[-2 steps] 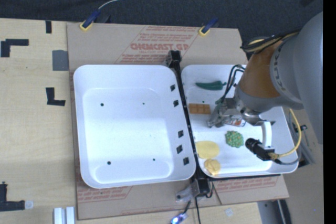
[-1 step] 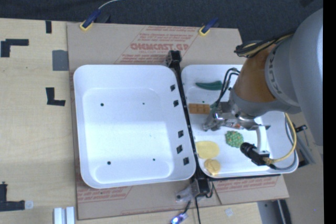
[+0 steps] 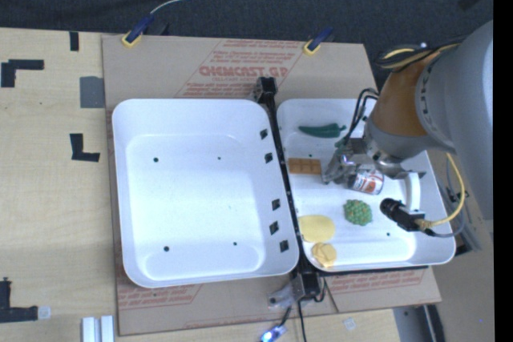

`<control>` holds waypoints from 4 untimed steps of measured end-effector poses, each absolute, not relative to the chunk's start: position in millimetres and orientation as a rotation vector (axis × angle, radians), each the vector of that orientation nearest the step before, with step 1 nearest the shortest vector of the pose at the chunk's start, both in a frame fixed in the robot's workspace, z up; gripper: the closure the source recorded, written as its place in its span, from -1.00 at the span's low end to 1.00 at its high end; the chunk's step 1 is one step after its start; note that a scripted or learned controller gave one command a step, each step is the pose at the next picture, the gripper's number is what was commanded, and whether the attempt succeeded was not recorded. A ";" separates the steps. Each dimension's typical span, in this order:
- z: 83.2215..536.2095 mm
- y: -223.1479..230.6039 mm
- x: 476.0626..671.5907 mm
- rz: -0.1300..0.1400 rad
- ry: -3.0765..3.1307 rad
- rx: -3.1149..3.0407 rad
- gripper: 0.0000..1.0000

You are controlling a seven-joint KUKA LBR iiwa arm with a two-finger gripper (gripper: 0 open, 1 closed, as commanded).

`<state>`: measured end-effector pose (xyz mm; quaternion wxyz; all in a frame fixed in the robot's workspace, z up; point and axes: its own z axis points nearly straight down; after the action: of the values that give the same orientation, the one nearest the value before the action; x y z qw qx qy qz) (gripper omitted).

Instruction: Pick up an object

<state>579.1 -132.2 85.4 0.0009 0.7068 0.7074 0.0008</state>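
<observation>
Metal fingers of the gripper [image 3: 343,166] hang low in the right bin [image 3: 425,252], and we cannot tell from this slanted view how they are set or whether anything lies between them. Just beside the gripper, toward its lower right, lies a small can [image 3: 367,184] on its side, red and white with a silvery end; we take it as the likeliest thing to pick up. We judge it to be light, stiff and smooth, so it may roll or slip; a hold across its round body, near the middle, looks safest to us. Below the can sits a bumpy green lump like broccoli [image 3: 358,212], close but apart from it. To the left of the gripper a flat brown cracker [image 3: 304,166] rests near the bin's dividing wall. Above, a green pepper [image 3: 322,129] lies near the far edge. Toward the near corner we see a pale yellow lemon [image 3: 317,227] and, just below it, a smaller yellow piece [image 3: 324,254]. The left bin [image 3: 128,252] stands alongside.
</observation>
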 end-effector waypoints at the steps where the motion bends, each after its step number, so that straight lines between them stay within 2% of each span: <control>1: 321.9 -168.7 577.2 0.012 2.209 2.209 1.00; 2: 347.4 -142.8 589.8 0.003 2.224 2.215 1.00; 3: 305.5 -143.0 478.9 -0.009 2.223 2.232 1.00; 4: 367.4 -110.5 484.7 0.006 2.224 2.213 1.00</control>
<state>484.7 -110.5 367.4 0.0021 0.7053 0.7089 0.0019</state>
